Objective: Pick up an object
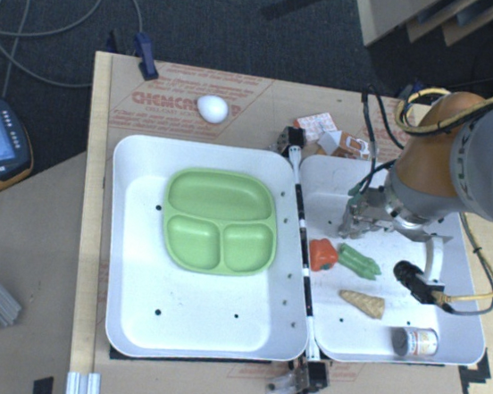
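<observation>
At the far left, the left bin (132, 249) holds a green divided plate (221, 220), lying flat with its large compartment toward the back and its two small compartments toward the front. It plays no part in the current step. Behind this bin, a white egg-shaped item (211, 108) rests on the bench.

Across the centre divider, the right bin (453, 340) holds the candidate objects. Nearest the divider lies a toy vegetable: a red-orange head (322, 254) joined to a green body (360, 262). I judge this to be the object to pick. Its long axis runs left to right and tilts slightly toward the front at the green end. The red end points at the divider; the green end points toward the bin's middle. In front of it lies a tan cone (363, 302), tip pointing left. Farther right and forward, a small can (416, 341) lies on its side near the front rim.

My claw (358, 217) hangs over the back half of the right bin, just behind the toy vegetable. From this camera I cannot tell how far it is open, and nothing is seen held in it.

Step in hand, as I judge it: approach, before the grasp. The next move calls for shifting forward over the green body, turning the closing direction across the long axis, and then descending. The divider close to the red end leaves little room there, so the green end is the safer target.
</observation>
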`<action>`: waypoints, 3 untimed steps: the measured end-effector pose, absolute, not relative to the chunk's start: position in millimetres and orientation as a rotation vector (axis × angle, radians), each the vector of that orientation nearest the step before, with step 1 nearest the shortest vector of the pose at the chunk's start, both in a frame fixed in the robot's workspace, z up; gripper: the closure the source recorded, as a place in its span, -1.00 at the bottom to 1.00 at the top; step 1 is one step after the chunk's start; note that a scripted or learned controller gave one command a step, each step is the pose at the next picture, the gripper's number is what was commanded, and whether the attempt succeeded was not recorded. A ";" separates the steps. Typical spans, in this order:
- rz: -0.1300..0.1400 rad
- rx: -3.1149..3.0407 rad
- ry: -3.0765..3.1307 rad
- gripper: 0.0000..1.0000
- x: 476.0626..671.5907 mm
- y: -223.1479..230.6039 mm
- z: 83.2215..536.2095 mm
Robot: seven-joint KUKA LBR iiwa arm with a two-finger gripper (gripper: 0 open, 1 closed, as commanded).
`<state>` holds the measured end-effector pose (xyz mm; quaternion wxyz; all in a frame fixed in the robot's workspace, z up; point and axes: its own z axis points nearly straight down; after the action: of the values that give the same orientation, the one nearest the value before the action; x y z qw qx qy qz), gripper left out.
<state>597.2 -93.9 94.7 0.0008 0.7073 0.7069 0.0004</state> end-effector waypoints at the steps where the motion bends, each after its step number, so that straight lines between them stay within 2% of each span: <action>1: 0.000 2.220 2.219 1.00 579.5 -183.2 173.9; 2: -0.001 2.222 2.224 1.00 542.5 -89.0 184.5; 3: -0.001 2.223 2.224 -1.00 542.5 -89.3 184.5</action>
<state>542.5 -89.3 184.5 -0.0011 0.7069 0.7073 -0.0002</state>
